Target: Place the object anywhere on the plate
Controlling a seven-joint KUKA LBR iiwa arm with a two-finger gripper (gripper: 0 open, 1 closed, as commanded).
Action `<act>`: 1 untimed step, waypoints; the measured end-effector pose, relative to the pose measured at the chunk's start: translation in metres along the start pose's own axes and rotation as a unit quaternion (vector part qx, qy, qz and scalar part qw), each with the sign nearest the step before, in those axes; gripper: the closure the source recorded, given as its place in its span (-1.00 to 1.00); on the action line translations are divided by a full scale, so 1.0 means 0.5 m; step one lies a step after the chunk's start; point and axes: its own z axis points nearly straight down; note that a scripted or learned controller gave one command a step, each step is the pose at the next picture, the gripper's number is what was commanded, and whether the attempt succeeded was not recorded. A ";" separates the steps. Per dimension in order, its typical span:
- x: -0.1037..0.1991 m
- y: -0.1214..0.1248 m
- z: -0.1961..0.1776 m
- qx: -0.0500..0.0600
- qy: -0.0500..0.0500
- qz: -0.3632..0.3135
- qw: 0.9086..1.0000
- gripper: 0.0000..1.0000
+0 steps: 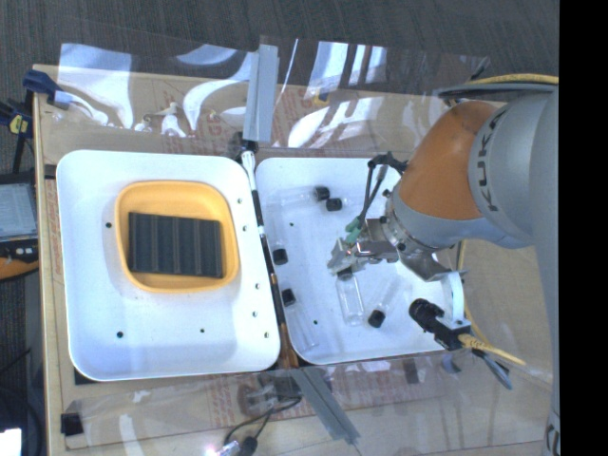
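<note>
Under the gripper (344, 260), low in the right bin (304, 345), lies a clear, see-through object (352, 299), hard to make out against the white floor; its outline is faint and its shape uncertain. Whether the gripper is clasped or released cannot be told. Several small black pieces (329, 199) dot that bin. One yellow plate (174, 199) with a dark ribbed centre rests in the left bin (90, 335), well apart from the object. The arm (475, 174) covers the right bin's far side.

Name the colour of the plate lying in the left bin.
Yellow-orange rim with a dark, ribbed centre; the plate shows in the camera view.
</note>
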 end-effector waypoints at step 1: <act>0.085 -0.053 0.015 0.003 0.001 -0.093 0.996 1.00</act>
